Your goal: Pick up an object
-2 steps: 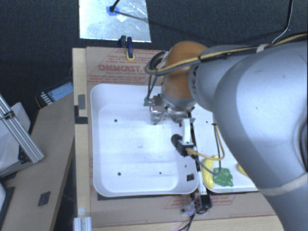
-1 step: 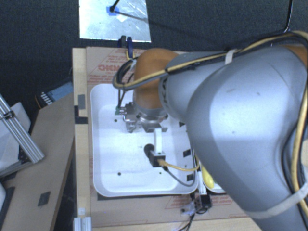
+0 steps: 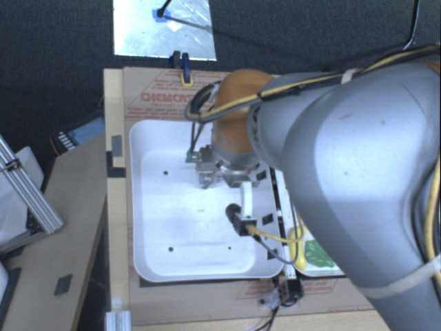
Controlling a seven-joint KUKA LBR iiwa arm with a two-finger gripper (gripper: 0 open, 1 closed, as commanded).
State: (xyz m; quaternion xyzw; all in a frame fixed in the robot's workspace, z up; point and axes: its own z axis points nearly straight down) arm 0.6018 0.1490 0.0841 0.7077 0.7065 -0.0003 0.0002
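2 white bins sit side by side. The gripper hangs over the left bin; whether it is open or closed cannot be told. A green object lies in the right bin, partly under the arm.

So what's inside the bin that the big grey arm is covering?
A green thing shows at the bin's near edge; the arm covers the rest, so anything else there is hidden.

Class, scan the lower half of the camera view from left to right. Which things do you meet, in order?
metal rail → left white bin → green object in the right bin
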